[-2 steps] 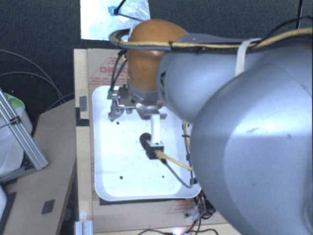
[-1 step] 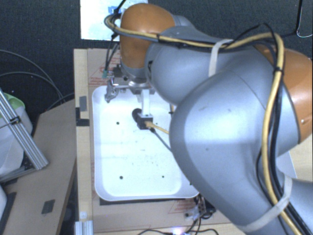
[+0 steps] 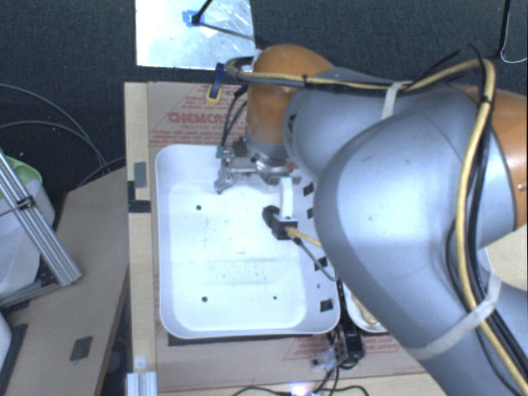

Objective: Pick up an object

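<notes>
My gripper hangs low over the far end of the left white bin, close to its back wall. Its metal tip points down and to the left towards the bin floor. I see nothing between the gripper and the floor under it. The bin floor shows only small dark dots and faint scuffs. The grey arm with its orange band reaches in from the right and hides most of the right bin.
A sliver of the right bin shows under the arm at the lower right. Cardboard lies under the bins. A shiny sheet sits at the back, and a metal frame stands at the left.
</notes>
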### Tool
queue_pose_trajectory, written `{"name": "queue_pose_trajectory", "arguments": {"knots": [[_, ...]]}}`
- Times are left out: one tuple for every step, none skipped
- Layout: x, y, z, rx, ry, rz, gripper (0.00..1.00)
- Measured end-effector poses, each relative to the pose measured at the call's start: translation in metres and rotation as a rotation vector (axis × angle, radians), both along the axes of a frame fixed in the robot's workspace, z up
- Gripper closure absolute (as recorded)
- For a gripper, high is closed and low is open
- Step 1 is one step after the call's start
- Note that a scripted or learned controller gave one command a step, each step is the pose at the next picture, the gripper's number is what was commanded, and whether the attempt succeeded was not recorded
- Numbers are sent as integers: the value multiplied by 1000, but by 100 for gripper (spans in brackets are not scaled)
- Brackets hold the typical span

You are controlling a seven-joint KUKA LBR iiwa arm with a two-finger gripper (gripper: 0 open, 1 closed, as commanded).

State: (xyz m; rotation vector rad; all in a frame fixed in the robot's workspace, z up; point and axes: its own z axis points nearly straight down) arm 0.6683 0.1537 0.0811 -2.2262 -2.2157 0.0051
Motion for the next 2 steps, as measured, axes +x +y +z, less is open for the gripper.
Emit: {"name": "queue_pose_trajectory", "arguments": {"knots": [[0,72,5,5,-6,14,0],[2,68,16,3,-8,12,100]]}}
